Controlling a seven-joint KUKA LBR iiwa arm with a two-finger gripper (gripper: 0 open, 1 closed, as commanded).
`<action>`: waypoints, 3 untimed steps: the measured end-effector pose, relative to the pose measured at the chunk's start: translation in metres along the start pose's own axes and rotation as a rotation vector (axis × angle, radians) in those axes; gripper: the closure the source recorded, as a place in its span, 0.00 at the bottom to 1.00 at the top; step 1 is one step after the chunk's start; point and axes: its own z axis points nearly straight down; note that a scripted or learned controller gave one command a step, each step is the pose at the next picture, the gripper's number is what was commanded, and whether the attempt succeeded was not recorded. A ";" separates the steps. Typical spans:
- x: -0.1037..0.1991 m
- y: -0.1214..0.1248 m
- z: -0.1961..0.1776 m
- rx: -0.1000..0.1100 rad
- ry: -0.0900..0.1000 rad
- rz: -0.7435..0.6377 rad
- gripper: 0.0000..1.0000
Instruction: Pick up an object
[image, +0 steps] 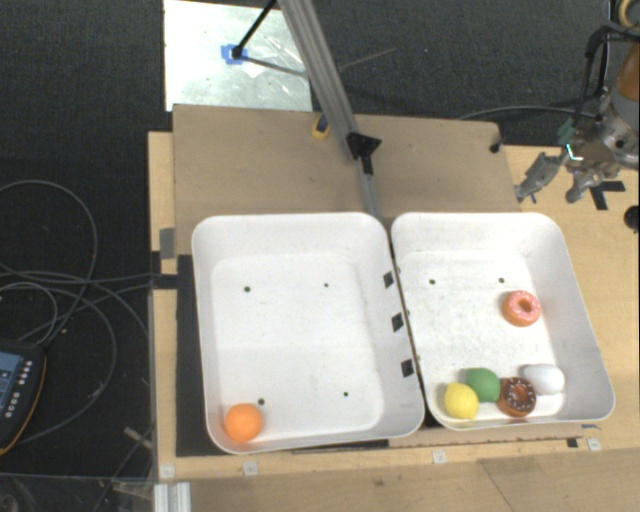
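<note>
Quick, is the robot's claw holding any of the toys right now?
Gripper: open, holding nothing, up past the far edge of the right bin.

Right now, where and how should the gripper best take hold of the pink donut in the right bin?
Probably from straight above. The pink donut lies flat and alone on the floor of the right bin, apart from the walls and from the cluster near the front corner. Close the fingers across its outer rim, or with one finger in the centre hole and one outside. The gripper is beyond the bin's far edge.
</note>
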 end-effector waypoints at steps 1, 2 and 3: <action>0.000 0.001 -0.003 -0.003 -0.002 -0.002 0.00; 0.008 0.002 0.042 -0.001 0.000 -0.001 0.00; 0.017 0.007 0.094 0.000 0.000 -0.002 0.00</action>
